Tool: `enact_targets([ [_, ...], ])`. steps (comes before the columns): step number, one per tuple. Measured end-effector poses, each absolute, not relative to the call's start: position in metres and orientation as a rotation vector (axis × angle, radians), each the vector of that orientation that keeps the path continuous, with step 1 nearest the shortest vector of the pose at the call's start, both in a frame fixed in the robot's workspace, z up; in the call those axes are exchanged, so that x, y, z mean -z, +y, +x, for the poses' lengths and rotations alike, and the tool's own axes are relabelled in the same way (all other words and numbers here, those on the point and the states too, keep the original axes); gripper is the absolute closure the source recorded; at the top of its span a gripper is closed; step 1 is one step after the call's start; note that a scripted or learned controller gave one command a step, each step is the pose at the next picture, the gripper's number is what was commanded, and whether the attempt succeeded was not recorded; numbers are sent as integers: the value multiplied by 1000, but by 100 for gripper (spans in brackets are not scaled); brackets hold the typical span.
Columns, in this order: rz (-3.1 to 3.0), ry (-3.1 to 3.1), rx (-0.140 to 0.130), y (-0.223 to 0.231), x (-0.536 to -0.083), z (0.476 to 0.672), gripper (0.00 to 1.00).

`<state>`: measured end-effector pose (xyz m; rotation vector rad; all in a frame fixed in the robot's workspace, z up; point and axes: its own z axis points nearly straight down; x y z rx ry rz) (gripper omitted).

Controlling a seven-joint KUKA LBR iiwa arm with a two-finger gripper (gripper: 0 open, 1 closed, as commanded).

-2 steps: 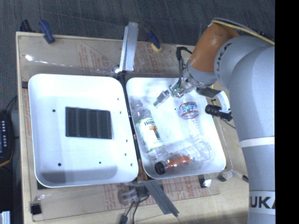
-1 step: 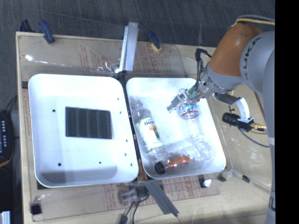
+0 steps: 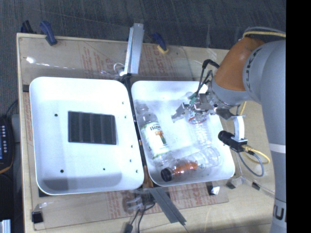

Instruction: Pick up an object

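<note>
Arm parked over the right bin (image 3: 223,171), bottles all lying down

Left bin (image 3: 43,130) has a dark grated panel (image 3: 92,127). In the right one: labelled clear bottle (image 3: 151,132) at 9 o'clock, black-capped bottle (image 3: 182,169) at 6, another clear bottle (image 3: 201,130) under the gripper (image 3: 194,106) at 1. Can't tell if the gripper's open or closed.

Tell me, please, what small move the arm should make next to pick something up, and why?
Probably lower straight down. The gripper hovers in the right bin, roughly over a clear plastic bottle lying there, with nothing visibly between its fingers. A labelled bottle lies farther to the left.
</note>
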<state>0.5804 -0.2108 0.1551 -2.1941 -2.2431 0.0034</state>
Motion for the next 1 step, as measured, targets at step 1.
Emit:
enact_targets([
  [1, -2136, -2303, 0, -210, -168, 612, 0],
])
